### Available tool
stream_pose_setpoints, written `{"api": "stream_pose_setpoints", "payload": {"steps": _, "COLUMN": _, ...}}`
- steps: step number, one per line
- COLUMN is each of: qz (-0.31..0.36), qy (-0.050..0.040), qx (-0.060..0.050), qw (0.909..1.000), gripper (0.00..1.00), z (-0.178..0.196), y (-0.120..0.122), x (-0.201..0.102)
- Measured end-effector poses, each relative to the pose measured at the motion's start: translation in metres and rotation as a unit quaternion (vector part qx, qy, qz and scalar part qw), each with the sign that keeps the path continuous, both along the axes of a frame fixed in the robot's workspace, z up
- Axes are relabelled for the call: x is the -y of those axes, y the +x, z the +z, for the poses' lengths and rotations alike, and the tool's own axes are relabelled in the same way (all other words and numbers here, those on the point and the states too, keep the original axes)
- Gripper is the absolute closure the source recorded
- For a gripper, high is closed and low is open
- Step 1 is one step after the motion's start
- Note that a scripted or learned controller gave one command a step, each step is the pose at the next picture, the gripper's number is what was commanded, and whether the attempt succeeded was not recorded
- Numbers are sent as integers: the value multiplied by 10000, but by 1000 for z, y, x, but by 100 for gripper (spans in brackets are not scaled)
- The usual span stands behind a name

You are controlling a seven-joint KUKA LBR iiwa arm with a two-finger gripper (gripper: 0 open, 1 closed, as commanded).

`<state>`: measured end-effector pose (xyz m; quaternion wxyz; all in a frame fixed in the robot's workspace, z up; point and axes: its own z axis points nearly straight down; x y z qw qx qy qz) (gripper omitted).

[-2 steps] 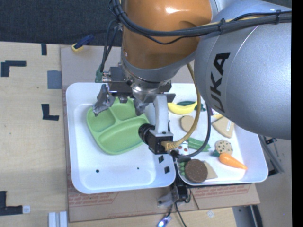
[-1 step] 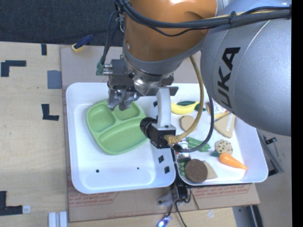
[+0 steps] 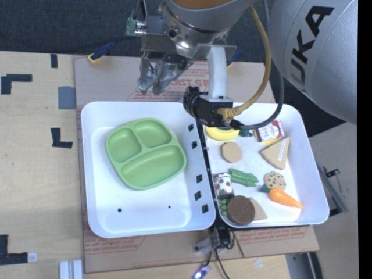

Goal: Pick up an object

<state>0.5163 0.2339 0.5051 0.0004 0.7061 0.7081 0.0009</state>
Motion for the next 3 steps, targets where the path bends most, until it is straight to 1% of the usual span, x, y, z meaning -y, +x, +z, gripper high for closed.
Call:
{"api": "stream_pose_setpoints", "payload": {"steps": 1, "qz": -13, "qy": -5, "qx": 3, "qw": 10000, "gripper": 100, "z": 31, "y": 44, "x": 1}}
{"api": "stream_pose_setpoints", "payload": {"steps": 2, "qz": 1, "qy": -17, "qx": -17, "qw": 10000, "gripper": 100, "z": 39, "y": 43, "x": 0}}
{"api": "stream_pose_setpoints", "payload": {"steps": 3, "qz": 0, "qy": -16, "qx": -21, "qw": 10000, "gripper": 0, "z": 39, "y": 43, "x": 0}}
